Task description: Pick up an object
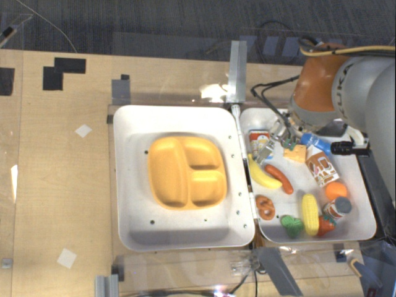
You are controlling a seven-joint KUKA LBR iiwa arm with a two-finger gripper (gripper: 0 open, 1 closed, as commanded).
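In the centre-left of the frame sits the left bin, a shallow white tray with rounded corners. It holds one thing: a yellow divided plate with three compartments, lying flat in the middle of the bin.

Just right of it, sharing the middle divider, is the right bin, crowded with toy food. Near its upper left corner lies a small red-and-white packet. Below that a banana lies at a slant, with a red sausage just beside it on the right, touching or nearly so. Further down, near the left wall, rests a brown pretzel. At the bottom are a green vegetable and an upright-lying corn cob. In the upper middle lies a cheese wedge. To its right a bottle with a blue cap and brown label lies tilted, then an orange and a small can below it.

The gripper hangs over the upper left part of the right bin, just above the banana and beside the packet; the arm comes in from the upper right. Whether it is parted or closed, I cannot tell, and nothing is visibly held.
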